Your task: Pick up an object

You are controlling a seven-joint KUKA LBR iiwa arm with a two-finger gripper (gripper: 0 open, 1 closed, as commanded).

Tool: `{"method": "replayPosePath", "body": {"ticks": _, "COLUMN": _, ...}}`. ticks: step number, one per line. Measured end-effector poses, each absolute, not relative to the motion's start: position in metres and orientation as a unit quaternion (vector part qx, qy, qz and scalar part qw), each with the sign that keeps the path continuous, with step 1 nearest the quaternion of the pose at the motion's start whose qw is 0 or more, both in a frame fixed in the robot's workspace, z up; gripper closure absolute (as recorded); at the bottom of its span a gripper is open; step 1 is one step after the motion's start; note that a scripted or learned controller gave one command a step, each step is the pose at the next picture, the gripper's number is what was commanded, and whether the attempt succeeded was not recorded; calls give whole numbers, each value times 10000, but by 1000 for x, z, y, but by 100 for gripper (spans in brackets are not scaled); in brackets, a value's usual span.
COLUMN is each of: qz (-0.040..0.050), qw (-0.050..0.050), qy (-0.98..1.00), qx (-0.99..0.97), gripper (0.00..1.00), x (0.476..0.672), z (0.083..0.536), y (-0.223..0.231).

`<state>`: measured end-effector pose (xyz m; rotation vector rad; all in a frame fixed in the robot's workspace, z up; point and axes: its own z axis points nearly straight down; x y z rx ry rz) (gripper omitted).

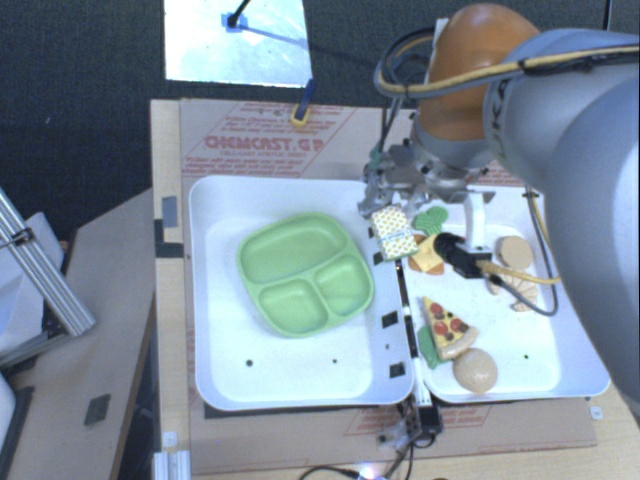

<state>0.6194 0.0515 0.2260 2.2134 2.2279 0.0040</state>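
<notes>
I see my hand (392,211) low over the divide between the 2 bins, at a checkered piece (396,232); its grip I cannot tell.

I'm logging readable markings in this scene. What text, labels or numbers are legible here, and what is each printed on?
"CHEMCAST G P": large red print on the brown protective sheet under the bins; the last letters are uncertain.
Smaller red lines beside and below it: too blurred to read.
Red print on the sheet's front edge: too blurred to read.

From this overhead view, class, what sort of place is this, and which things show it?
Probably a robotics lab test bench: a grey robot arm reaches over two white bins, one holding a green divided tray, the other toy food like a pizza slice.
</notes>
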Motion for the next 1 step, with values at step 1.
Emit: {"method": "replayPosePath", "body": {"ticks": 1, "qz": 10, "qw": 13, "qy": 7081, "qx": 7061, "gripper": 100, "x": 632, "z": 226, "y": 43}}
